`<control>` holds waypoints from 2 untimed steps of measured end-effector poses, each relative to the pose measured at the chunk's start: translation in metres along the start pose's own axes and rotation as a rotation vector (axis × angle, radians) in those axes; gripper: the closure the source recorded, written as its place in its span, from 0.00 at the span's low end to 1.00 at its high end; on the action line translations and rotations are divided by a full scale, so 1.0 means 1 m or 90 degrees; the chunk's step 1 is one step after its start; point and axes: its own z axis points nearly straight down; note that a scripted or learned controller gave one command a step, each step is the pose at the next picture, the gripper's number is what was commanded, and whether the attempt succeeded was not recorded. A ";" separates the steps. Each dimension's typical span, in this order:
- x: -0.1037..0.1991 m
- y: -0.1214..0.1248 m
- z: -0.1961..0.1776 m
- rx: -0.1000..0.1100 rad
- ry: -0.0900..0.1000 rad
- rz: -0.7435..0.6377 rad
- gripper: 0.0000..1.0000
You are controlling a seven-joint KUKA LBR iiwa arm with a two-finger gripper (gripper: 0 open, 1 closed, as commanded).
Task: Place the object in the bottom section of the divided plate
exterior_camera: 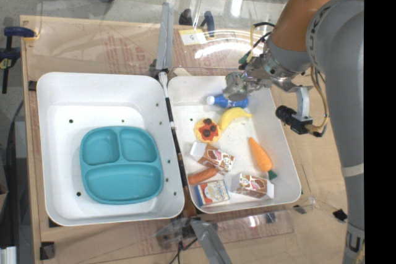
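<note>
Nearest us, two small cartons [234, 189] lie in the right bin [283, 151]. Our hand [236, 90] hovers over a blue bottle [218, 99] beside the banana [233, 117]; its grip we cannot tell. Left bin's teal plate [120, 165] waits.

The bench [93, 46] has a brown top under clear plastic sheeting. Two shallow white bins sit on it, touching: the left bin [55, 102] toward the left edge, the right bin [281, 145] beside it.
</note>
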 end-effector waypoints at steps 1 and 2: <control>0.036 -0.100 -0.034 0.000 0.000 -0.009 1.00; 0.118 -0.173 -0.041 0.001 0.001 0.020 1.00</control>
